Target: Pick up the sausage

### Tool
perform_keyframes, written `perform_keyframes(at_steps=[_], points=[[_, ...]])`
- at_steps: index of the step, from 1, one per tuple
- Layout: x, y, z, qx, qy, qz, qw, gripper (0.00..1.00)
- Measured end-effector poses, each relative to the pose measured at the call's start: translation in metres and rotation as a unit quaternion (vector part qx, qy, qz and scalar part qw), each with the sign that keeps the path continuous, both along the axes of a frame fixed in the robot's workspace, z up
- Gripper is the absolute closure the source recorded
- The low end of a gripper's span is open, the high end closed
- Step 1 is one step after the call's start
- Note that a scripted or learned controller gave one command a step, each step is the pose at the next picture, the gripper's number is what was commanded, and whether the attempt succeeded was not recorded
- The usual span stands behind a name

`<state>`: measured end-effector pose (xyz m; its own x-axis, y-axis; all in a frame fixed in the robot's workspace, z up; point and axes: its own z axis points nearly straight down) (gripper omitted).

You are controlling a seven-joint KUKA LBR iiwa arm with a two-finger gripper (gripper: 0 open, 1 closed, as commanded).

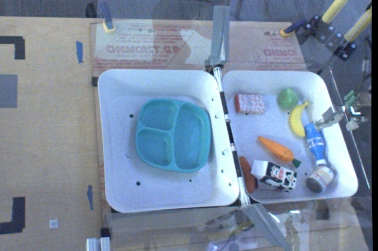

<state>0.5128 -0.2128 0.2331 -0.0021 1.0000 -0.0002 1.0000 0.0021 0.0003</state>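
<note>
Camera view looks down on the bench [47, 143] with two white bins. The left bin [118, 185] holds a teal divided plate [174, 134]. The right bin [336, 185] holds the other things: a red and white packet [250, 103] at the upper left, a green round fruit [288, 97], a banana [297, 118], a blue bottle [315, 145], a carrot [276, 149], a black and white carton [274, 175] and a small can [319, 179] at the lower right.

The sausage [247, 175] lies at the lower left corner of the right bin, close against the wall that divides the two bins. It is dark red, and the carton lies just beside it on its right, perhaps touching it.

The end effector [348, 114] is at the right edge of the frame, above the right rim of the right bin, near the top of the blue bottle. It has nothing in it; how far open it is I cannot tell, because it is small and partly cut off.

I judge that the task is in its first step, the approach, and no grasp is yet made. The next move calls for travel across the bin toward the lower left of it, then a descent over the sausage. The tight place between wall and carton will need careful alignment.
</note>
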Motion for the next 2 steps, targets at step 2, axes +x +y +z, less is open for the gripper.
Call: perform_keyframes(at_steps=[2], points=[[-0.002,0.0164,-0.0022,0.0007,0.001,-0.087,0.9962,0.0]])
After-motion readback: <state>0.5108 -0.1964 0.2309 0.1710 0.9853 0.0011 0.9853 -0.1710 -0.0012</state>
